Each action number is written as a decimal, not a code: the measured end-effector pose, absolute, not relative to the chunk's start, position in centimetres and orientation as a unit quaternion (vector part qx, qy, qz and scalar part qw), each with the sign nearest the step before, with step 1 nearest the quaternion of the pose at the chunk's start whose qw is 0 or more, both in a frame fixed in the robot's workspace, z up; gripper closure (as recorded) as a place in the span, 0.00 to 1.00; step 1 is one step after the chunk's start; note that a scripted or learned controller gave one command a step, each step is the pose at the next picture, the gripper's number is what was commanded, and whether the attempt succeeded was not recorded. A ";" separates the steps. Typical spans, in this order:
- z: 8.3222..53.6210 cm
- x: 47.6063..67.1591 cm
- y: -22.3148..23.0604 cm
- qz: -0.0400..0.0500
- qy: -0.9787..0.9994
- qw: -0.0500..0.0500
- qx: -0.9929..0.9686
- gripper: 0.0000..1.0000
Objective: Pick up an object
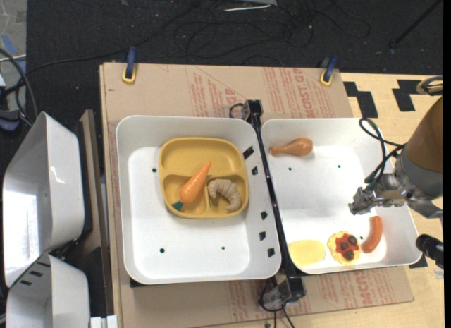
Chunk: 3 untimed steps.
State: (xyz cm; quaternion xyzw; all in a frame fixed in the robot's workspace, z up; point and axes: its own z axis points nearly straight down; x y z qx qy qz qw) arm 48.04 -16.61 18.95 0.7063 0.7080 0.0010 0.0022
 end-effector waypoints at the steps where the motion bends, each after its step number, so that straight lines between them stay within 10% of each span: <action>1: 24.3 49.0 -17.2 0.001 0.708 0.003 0.706 1.00; 3: 23.8 51.4 -7.2 0.000 0.710 -0.001 0.704 1.00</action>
